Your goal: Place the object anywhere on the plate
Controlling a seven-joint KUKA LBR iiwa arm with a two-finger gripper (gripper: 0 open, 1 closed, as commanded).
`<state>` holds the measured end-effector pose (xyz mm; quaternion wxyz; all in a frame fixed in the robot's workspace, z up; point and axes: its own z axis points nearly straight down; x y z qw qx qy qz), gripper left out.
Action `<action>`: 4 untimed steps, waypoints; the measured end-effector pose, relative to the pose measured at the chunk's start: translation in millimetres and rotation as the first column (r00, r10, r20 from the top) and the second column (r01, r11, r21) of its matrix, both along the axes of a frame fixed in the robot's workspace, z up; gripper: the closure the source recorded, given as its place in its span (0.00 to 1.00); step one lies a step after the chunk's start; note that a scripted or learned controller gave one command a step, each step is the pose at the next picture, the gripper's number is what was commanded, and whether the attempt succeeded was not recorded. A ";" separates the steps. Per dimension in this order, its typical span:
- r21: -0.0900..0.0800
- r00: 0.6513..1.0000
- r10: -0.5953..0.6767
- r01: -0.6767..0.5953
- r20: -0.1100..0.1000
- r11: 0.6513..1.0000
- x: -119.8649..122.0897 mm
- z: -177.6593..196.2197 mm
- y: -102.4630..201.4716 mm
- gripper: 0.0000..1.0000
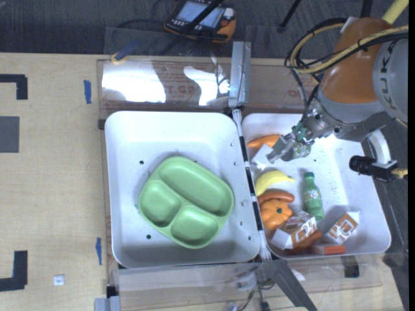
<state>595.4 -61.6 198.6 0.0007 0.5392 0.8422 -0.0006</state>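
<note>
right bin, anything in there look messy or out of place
Somewhat. The green bottle lies on its side, and the toy foods crowd the right bin along its left wall and front: carrot, banana, pumpkin, packets. Nothing looks spilled or broken.

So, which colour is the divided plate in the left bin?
The plate is light green all over; the camera view, looking down, shows it plainly.

Grey arm (382, 76), orange band, yellow-black cables, small metallic gripper (290, 146)
</note>
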 end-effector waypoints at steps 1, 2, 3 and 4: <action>0.002 0.996 0.095 -0.095 -0.002 0.996 -37.5 -14.4 95.4 1.00; 0.003 0.925 0.380 -0.380 -0.002 0.925 -79.0 -14.2 125.6 1.00; 0.003 0.925 0.379 -0.379 -0.002 0.925 -78.9 -14.2 125.4 0.00; -0.002 0.737 0.676 -0.676 0.003 0.737 -66.4 108.2 54.4 0.00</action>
